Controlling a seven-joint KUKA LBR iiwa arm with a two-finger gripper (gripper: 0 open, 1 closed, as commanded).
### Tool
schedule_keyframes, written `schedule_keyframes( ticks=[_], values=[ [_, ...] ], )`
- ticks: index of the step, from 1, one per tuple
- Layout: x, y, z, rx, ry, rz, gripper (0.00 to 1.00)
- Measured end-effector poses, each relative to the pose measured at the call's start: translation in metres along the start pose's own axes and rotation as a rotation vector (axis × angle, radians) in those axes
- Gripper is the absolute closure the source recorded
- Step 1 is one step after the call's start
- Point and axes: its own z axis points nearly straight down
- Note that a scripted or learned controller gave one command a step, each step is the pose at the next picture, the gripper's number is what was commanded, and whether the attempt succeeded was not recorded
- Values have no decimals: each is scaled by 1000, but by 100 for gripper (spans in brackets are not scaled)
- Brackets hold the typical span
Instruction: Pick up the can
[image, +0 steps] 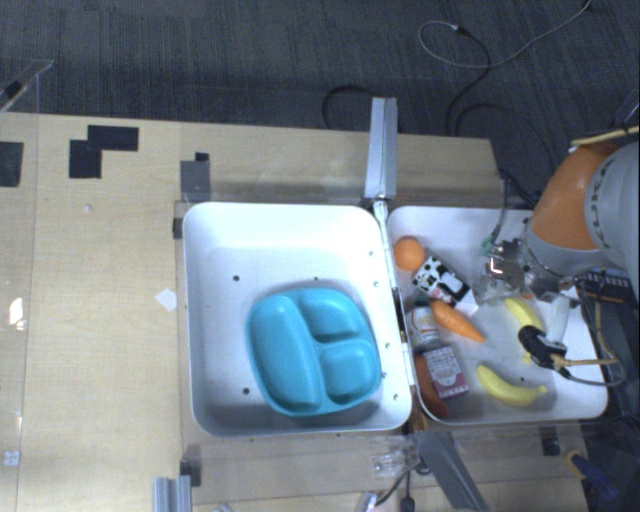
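The can (441, 371), dark red with a grey label, lies on its side in the front left corner of the right bin (585, 400). My gripper (500, 275) hangs over the middle of that bin, behind and to the right of the can and apart from it. Nothing shows between the gripper and the can except an orange carrot (459, 322), which lies just behind the can.
Beside the can lies a banana (510, 387), with a second yellow piece (522, 312) further back. An orange ball (407, 252) and a black-and-white toy (441, 281) sit at the back left. A blue divided plate (312, 350) rests in the left bin (215, 300).
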Motion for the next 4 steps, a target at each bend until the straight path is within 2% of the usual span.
schedule_keyframes(
  ticks=[1,2,3,4],
  values=[
    [-4,77,-35,5,-1,12,100],
    [-36,7,1,2,-1,105,100],
    [-37,7,1,2,-2,106,0],
    [45,46,3,4,2,27,0]
  ],
)
